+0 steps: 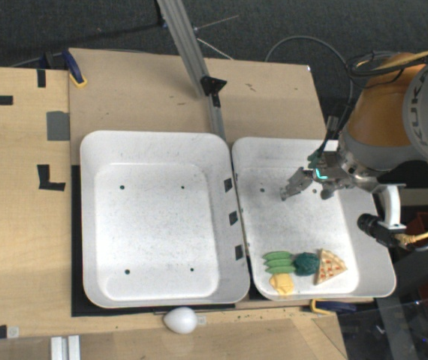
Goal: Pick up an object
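Seen from above at a slant, a grey robot arm with an orange band is reaching in from the right over the right-hand bin [263, 156] of two shallow white bins sitting side by side on a wooden bench [146, 88]. Its gripper [308, 186] is hanging above the bare middle of that bin, with its two fingers spread apart and nothing between them. The things to pick are lying together against the bin's near wall, well apart from the gripper: a green pea pod [278, 259], a yellow piece [281, 282] just below it, a dark green broccoli-like toy [305, 263] touching both, and a pizza slice [329, 266] beside that. The left bin [94, 201] is holding nothing, and a white egg-shaped object [180, 320] is resting on the bench outside the bins. The likely trouble is crowding: because the toys are touching, the fingers may be landing on two at once, nudging them apart, or pinning one against the wall and closing on air.
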You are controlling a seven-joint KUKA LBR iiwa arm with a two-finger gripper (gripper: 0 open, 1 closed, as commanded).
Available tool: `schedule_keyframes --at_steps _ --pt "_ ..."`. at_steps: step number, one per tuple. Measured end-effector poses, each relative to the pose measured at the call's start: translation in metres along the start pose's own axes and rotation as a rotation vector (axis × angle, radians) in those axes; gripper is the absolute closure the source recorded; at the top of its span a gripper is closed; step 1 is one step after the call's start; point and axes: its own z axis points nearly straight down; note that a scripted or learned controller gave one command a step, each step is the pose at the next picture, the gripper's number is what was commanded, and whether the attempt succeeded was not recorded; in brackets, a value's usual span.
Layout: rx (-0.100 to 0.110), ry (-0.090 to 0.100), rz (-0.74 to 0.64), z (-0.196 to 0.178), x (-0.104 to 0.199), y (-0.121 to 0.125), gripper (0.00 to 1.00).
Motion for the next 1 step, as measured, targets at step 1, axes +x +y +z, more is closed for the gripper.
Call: schedule_keyframes --at_steps 1 --pt "-0.005 -0.001 -0.002 -0.0024 0.0000 0.0010 0.00"
